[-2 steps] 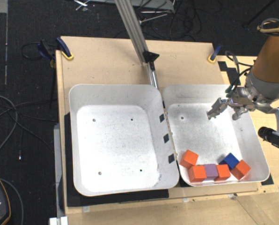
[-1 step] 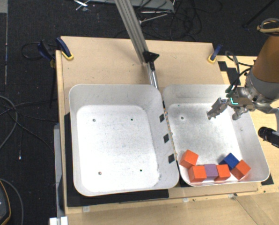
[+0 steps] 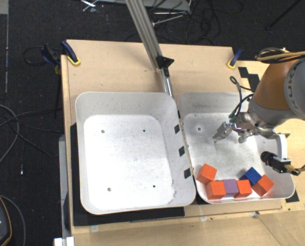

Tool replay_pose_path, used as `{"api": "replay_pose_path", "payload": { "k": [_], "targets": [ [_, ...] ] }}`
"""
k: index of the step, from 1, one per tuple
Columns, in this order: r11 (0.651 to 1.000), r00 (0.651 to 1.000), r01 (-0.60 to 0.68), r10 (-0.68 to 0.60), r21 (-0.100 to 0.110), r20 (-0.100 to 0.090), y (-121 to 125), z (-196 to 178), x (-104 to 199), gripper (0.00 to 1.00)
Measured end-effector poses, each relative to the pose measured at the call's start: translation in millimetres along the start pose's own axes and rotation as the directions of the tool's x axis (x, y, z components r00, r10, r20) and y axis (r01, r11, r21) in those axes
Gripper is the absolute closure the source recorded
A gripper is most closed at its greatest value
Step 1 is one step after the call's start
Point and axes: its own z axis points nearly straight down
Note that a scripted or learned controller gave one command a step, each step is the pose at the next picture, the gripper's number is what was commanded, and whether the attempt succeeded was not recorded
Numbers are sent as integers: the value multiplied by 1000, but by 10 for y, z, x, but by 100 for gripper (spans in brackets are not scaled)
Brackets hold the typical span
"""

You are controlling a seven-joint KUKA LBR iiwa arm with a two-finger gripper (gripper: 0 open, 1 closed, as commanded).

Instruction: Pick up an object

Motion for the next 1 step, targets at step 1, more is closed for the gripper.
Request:
{"api": "replay_pose_path", "payload": {
  "k": [1],
  "targets": [
    [1000,1000,3,-3,-11,4,665,147,-469,0]
  ]
}}
